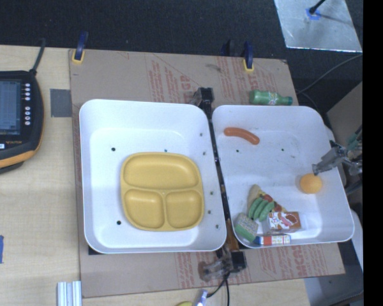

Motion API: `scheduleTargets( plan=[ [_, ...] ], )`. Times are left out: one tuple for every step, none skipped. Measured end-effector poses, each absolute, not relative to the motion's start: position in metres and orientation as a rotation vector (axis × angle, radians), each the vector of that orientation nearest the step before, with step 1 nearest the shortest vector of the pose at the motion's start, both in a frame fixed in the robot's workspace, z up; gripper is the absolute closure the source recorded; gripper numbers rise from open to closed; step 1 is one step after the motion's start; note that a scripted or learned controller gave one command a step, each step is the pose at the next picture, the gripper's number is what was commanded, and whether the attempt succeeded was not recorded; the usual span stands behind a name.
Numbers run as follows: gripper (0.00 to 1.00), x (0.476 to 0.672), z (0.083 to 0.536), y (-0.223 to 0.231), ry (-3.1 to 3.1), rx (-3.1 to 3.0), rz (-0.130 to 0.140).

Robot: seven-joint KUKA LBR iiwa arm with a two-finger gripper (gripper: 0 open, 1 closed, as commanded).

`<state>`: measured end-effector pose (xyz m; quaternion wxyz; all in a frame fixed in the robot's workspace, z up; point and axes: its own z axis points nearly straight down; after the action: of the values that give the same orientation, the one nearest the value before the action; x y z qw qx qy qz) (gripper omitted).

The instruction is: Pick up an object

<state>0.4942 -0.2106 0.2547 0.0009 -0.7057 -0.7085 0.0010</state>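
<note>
Surface [25, 234]: two white bins [92, 171].
Left bin: one yellow tray [161, 190].
Right bin: one sausage [242, 135], one round orange ball [310, 183].
Gripper [335, 160]: fingers, cannot tell.

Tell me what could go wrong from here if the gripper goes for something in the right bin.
1. The orange ball is round and sits close to the gripper near the right bin wall; it could roll away when touched.
2. The green toy, the small carton and the marker lie heaped together at the front, so a grasp there may catch two things or slip.
3. The sausage lies flat and may be hard to get under.
</note>
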Motion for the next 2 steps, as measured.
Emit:
scheduleTargets(
  plan=[
    [0.00,0.537,0.099,-0.176,-2.225,-2.212,0.006],
    [0.00,0.603,0.092,-0.133,-2.227,-2.213,0.004]
  ],
)
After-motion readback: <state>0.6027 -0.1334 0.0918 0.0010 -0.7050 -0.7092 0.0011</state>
